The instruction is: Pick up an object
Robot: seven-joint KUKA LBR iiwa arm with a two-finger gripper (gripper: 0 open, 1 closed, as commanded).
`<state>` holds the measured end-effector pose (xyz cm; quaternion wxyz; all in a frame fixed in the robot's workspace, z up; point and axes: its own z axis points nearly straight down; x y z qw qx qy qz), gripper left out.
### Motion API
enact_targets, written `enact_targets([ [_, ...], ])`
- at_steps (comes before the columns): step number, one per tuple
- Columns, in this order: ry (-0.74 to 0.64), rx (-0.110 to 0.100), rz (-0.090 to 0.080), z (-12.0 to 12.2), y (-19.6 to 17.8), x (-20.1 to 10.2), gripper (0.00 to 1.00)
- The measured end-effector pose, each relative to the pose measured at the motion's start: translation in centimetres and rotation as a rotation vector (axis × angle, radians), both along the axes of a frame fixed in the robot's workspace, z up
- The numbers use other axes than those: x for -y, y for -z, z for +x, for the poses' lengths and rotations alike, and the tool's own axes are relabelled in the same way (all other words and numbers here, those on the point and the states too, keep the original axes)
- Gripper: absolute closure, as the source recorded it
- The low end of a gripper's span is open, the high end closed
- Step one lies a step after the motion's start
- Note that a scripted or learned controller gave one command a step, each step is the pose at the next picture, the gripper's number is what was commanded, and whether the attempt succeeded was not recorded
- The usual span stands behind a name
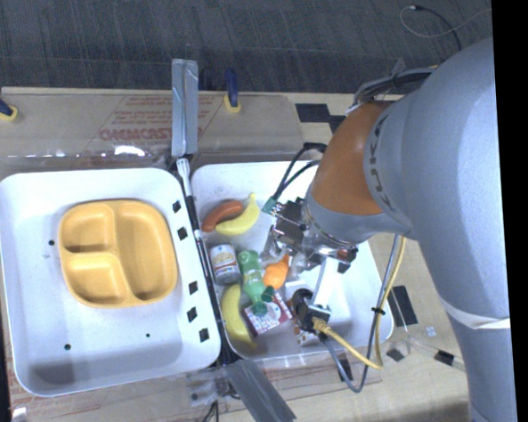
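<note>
Right-hand bin (pixel 362 284): a tight heap of small play-food items, any of which would serve. Closest to the tool is a small orange piece (pixel 275 274), carrot-like, lying against a green bottle (pixel 252 270). Just left of those stands a small tin (pixel 224 262); above them a yellow banana (pixel 240 220) lies touching an orange-red sausage shape (pixel 218 214). Below, a red-labelled carton (pixel 267 317) rests on a second yellow fruit (pixel 234 316).

Gripper (pixel 296 264) hangs low over the heap's right side, beside the orange piece. Wrist and cabling hide the fingertips, so grip state cannot be read, and nothing can be called held.

Judgement on the step: this looks like the approach or closing stage. Pieces touch each other, so a clean grasp wants the fingers straddling one item across its narrow width, not wedged between two. The orange piece is nearest, but the bottle crowds it and may get nudged. Straight descent, close, then a vertical lift would disturb least.

Left bin (pixel 26 265) holds a yellow divided plate (pixel 117 252), well apart.
</note>
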<state>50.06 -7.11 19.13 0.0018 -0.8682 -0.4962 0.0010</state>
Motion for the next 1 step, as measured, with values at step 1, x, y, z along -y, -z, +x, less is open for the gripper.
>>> enact_targets([
  [1, 0.160, -0.001, -0.001, 4.28, -1.75, 1.59, 1.00],
])
